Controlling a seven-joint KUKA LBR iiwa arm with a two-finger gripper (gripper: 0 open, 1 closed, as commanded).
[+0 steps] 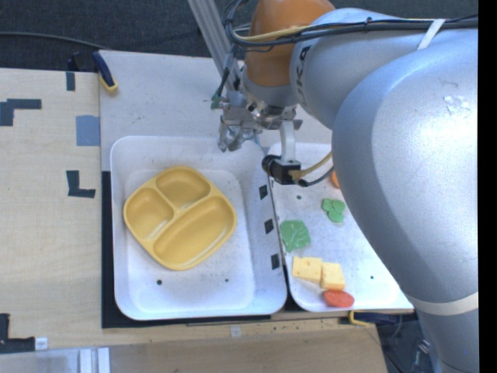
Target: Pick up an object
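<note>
My gripper (237, 138) hangs over the far rim of the left bin (118, 231), near the divide between the two bins. Nothing shows beneath it or in it. In the left bin lies a yellow divided plate (180, 216), in front of and to the left of the gripper. The right bin (353, 247) holds a green leafy piece (294, 234), a smaller green piece (334, 210), two yellow blocks (307, 269) (333, 275) and a red-orange piece (338, 298). An orange bit (335, 179) peeks out at the arm's edge.
The big grey arm (404, 130) covers the right bin's far and right parts. A metal strut (206, 14) slants up behind the gripper. A yellow-and-blue clamp (106, 72) lies on the bench at the far left, with tape marks beside it.
</note>
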